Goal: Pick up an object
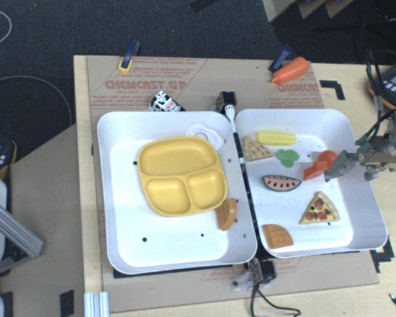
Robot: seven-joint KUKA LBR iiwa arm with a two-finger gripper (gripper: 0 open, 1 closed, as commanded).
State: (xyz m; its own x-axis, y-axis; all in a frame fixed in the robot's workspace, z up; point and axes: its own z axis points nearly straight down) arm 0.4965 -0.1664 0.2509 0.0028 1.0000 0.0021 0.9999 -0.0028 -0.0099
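The grey two-finger gripper [343, 164], whose finger state I cannot tell, sits low at the right white plastic bin [363, 233], just beside the small red toy piece [320, 164], so the approach seems underway and closing squarely on it comes next.

Two white bins [119, 197] [363, 223]. One yellow tray [181, 175]. One corn [276, 137], one watermelon slice [281, 182], one pizza slice [319, 209], one carrot [290, 70].
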